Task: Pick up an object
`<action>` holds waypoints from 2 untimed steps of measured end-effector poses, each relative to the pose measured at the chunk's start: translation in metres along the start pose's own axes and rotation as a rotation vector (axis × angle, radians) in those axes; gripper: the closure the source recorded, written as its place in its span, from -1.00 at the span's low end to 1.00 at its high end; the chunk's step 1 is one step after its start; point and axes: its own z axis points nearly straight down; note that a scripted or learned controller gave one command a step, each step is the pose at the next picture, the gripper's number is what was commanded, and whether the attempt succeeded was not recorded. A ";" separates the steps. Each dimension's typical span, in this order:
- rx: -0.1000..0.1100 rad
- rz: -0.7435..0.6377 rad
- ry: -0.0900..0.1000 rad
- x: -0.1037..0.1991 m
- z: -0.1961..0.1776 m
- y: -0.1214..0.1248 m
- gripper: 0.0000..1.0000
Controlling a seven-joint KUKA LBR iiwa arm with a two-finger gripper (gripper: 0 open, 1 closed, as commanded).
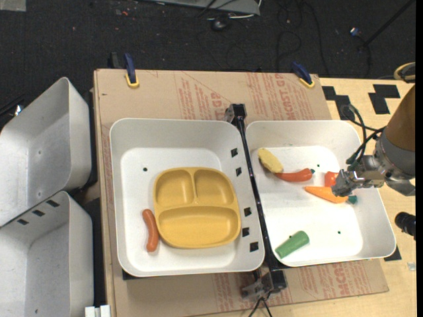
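The right bin (317,137) holds a yellow banana-like piece (269,160), a red chili pepper (295,174), an orange carrot (324,193) and a green cucumber-like piece (291,244). My gripper (344,185) hangs low over the right side of this bin, at the thick end of the carrot, with a small red bit (330,177) just to its left. The fingertips sit against the carrot, and the view is too small to tell whether they grip it.
The left bin (132,137) carries a yellow divided plate (196,207) with an orange sausage (151,230) lying beside it on the left. A black divider (249,190) runs between the bins. Two more white bins (39,150) stand off the bench at the left.
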 end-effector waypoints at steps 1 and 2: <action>0.004 -0.004 0.004 0.048 0.007 0.013 1.00; 0.004 -0.005 0.003 0.093 0.012 0.027 1.00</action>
